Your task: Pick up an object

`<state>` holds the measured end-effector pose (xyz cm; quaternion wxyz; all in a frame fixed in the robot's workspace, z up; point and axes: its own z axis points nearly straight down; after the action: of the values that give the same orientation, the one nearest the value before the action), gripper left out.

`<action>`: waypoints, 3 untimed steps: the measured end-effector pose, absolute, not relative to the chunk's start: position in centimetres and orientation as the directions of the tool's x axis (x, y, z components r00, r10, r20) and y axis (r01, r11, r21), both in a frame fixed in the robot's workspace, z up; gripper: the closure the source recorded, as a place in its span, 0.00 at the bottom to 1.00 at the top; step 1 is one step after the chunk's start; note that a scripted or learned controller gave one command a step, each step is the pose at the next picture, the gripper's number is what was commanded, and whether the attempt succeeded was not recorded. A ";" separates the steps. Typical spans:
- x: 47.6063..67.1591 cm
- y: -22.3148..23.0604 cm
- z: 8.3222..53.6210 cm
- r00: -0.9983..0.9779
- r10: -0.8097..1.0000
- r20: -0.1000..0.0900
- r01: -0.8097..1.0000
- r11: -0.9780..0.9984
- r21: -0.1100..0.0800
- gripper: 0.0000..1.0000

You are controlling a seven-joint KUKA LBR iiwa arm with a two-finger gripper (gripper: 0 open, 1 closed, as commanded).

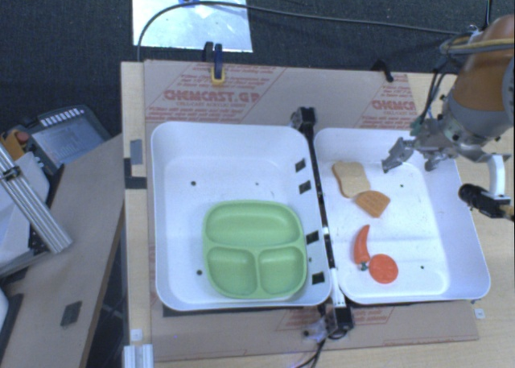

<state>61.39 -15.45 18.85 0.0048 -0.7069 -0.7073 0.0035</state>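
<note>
Lower centre: green divided tray point(256, 249), in left bin point(173, 197), against its near rim; bare floor above.
Lower right, right bin point(451, 254): red round piece point(384, 269) and red pepper point(361, 244), near front edge.
Mid right: orange wedge point(373, 202) touching bread slice point(349, 177); open floor to their right.
Upper right: gripper point(412, 157), fingers spread, holding nothing, above bin's far part.

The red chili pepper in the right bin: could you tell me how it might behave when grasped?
The red chili pepper looks narrow and curved, so it may roll or pivot between fingers. Its glossy surface suggests toy plastic: probably light, stiff and slightly slippery. It lies close to the tomato slice, which could get nudged.
</note>
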 end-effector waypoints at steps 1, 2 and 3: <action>61.7 -15.4 19.7 -0.003 1.000 0.000 1.000 0.003 0.001 0.00; 61.6 -14.4 14.2 -0.005 1.000 0.000 1.000 0.005 -0.001 0.00; 61.6 -14.4 9.0 -0.003 1.000 0.000 1.000 0.003 -0.002 0.00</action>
<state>61.56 -14.36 9.02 0.0009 -0.7062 -0.7080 0.0006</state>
